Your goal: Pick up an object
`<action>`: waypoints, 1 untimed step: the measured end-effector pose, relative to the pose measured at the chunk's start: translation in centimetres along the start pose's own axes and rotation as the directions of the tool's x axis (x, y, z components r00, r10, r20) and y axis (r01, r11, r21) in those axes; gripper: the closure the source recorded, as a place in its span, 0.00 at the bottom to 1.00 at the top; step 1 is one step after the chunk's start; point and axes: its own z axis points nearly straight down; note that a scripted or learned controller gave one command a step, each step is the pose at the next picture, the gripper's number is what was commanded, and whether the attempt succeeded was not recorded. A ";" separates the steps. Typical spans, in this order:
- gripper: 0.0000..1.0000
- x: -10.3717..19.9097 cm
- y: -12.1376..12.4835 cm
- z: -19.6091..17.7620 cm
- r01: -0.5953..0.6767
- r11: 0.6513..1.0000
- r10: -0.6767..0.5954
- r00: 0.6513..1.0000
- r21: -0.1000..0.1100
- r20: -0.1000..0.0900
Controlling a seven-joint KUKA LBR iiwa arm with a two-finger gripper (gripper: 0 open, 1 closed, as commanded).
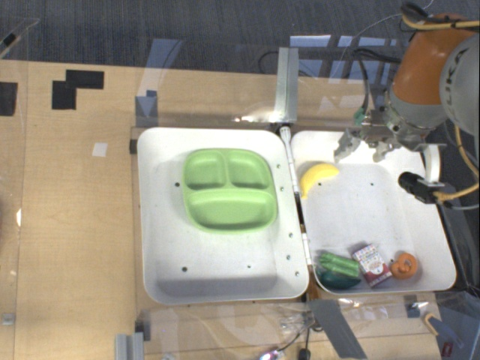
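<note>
The right bin (390, 201) holds a yellow banana-shaped object (318, 177) by its left wall. Along its front edge lie a green object (337, 269), a small red and white box (371, 264) and an orange round object (405, 265). My gripper (363, 149) hangs over the bin's back edge, just right of and behind the yellow object. It is open, with pale fingers (343, 147) spread apart and nothing between them.
The left bin (161, 261) holds a green divided plate (228, 188). A metal divider (294, 193) runs between the two bins. The orange-banded arm (427, 66) and its cables stand over the right bin's back right corner.
</note>
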 end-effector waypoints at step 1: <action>0.00 -0.3 1.5 7.7 0.110 0.994 -0.109 0.994 -0.030 0.007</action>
